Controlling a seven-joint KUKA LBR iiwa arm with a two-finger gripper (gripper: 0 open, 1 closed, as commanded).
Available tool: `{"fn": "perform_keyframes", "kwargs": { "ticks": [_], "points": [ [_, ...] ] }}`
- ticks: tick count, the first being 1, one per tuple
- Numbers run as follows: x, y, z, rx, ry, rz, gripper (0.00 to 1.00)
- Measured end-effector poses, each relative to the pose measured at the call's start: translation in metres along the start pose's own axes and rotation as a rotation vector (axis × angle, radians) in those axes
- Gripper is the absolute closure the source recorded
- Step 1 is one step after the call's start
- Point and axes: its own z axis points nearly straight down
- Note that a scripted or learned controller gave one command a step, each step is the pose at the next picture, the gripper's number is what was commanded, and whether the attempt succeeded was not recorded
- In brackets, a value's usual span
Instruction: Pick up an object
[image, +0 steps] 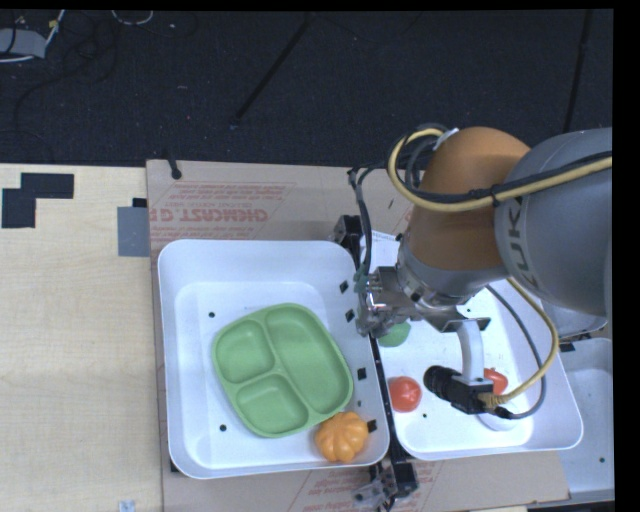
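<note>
Gripper (383, 322) sits low at the right bin's (560, 425) left wall, over a green item (393, 335) that peeks out just below it; wrist hides the tips, so can't tell its state or whether anything is gripped. Prob. aiming for that green piece, awkward since it lies tight to the wall. Red ball (405, 393) is near, free in the bin. Left bin (180, 300) has a green tray (282, 368) w/ a pumpkin (341, 437) touching its lower corner. Black cable end (452, 390) hangs by the ball and could snag.

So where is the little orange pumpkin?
The orange pumpkin sits in the left bin, at its near right corner, touching the lower right edge of the green divided plate.
</note>
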Motion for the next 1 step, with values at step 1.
{"fn": "perform_keyframes", "kwargs": {
  "ticks": [1],
  "points": [
    [0.0448, -0.0188, 0.0018, 0.0, -0.001, 0.0, 1.0]
  ]
}}
